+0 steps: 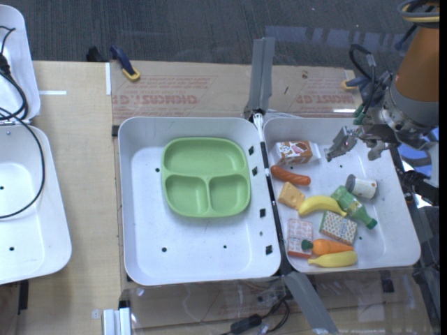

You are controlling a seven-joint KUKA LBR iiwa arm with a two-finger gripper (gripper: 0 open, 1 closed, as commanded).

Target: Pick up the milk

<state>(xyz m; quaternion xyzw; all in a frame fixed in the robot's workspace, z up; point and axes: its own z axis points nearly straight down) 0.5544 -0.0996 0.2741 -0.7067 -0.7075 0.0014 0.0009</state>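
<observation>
Hovering empty and apparently part-open, your gripper hung right of the milk, a small carton lying at the right bin's far left; it looked light, crushable, best pinched across its flat sides.

Mirrored red lettering on cardboard sheet, unreadable.

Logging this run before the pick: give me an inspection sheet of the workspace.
Surface: two white bins, left bin, right bin.
Job's things: milk lying at right bin's far left.
Clutter: green tray in left bin; sausage, banana, carrot, green bottle, can in right bin.
Grippers: gripper over right bin, holds nothing.
Cables: black cable at left.
Surroundings: cardboard behind bins.
</observation>
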